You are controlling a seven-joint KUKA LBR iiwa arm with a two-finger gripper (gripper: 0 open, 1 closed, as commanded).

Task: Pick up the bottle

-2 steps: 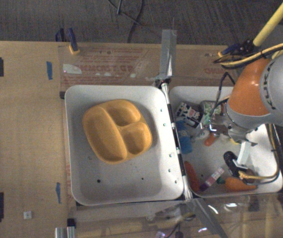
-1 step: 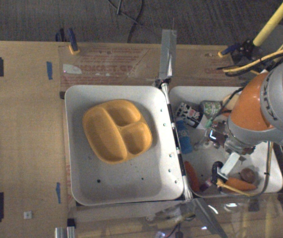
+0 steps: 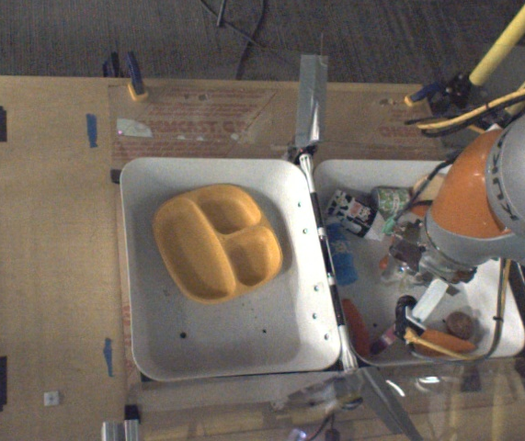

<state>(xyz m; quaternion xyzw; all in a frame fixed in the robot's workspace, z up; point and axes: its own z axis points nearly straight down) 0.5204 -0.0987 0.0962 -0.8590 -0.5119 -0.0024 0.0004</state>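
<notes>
You're at the reach step: gripper (image 3: 407,312) low near the right bin's (image 3: 516,338) front edge, grip state unreadable; bottle possibly beneath it, confirm first.

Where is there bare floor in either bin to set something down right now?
Left bin: bare floor along the near edge and both sides of the yellow divided plate. Right bin: crowded, with small items from the black-and-white carton to the orange item, and the arm above them.
</notes>
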